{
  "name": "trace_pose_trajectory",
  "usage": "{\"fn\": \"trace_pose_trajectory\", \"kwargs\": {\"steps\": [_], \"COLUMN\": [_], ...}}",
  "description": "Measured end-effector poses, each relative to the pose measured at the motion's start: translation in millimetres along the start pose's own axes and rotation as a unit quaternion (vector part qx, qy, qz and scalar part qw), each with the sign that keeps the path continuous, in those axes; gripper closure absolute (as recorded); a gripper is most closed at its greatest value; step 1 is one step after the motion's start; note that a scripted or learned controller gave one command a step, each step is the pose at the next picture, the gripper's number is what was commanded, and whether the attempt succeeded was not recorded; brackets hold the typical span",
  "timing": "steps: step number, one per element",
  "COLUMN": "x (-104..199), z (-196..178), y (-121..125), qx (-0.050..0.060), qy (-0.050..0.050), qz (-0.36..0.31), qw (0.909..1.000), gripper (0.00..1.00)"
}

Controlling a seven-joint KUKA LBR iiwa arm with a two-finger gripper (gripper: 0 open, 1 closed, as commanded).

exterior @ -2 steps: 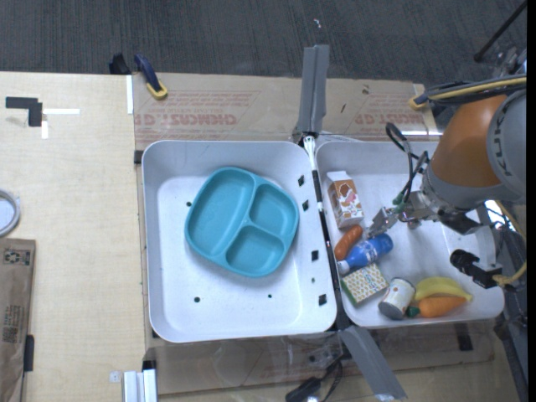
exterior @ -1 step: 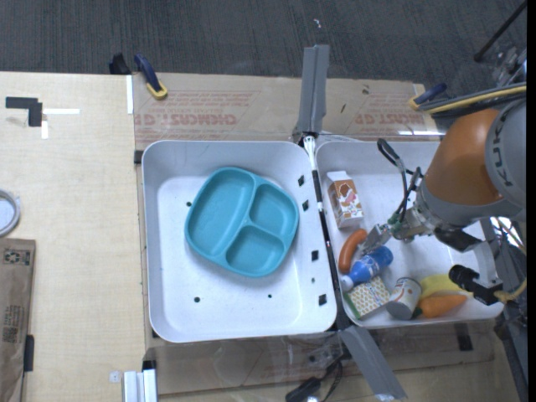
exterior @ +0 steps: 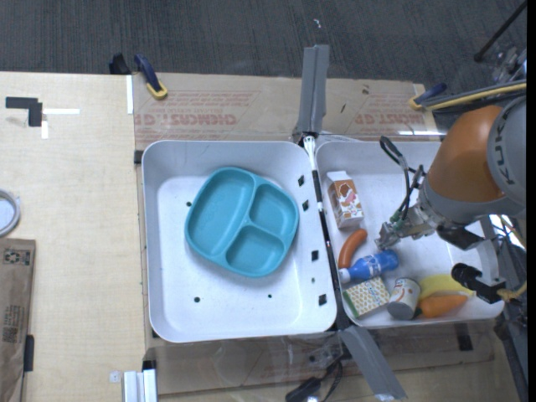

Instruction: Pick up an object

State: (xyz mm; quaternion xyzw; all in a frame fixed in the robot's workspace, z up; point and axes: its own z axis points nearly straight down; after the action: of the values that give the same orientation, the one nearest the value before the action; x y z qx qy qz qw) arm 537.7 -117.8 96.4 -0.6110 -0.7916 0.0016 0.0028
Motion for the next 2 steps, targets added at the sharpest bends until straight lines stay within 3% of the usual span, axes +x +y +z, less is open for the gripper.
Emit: {"fn": "trace_pose_trajectory", "kwargs": {"steps": [1,2], "x": [0.1,-1.2], "z": [0.0,-6.7], "y": [0.0,0.0], "qx": [0.000,0.001], "qy": [0.000,0.000], "qz": [0.000,0.002], "qw": [1.0000,1.0000], "gripper": [0.00,1.00]}}
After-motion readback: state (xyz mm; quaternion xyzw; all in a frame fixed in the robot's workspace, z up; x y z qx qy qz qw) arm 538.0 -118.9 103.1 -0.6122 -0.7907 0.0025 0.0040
